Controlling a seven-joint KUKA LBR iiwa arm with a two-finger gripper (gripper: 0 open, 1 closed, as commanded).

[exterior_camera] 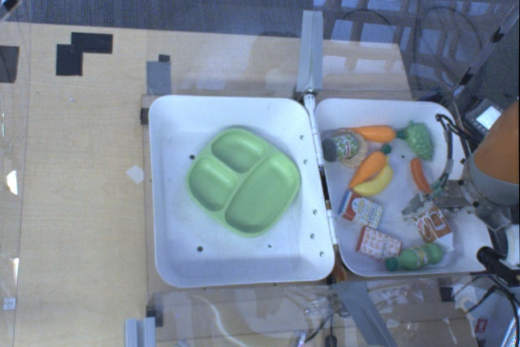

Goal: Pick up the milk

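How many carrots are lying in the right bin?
3. One carrot lies at the bin's top, one just below it, and a smaller one beside the gripper.

I'm seeing a pale green divided plate (244,180) sitting in a white bin (171,256). I'm also picking out two orange carrots (374,133), a yellow banana (374,183), green broccoli (419,139) and a red-and-white patterned carton (379,242) showing against the other white bin (349,260).
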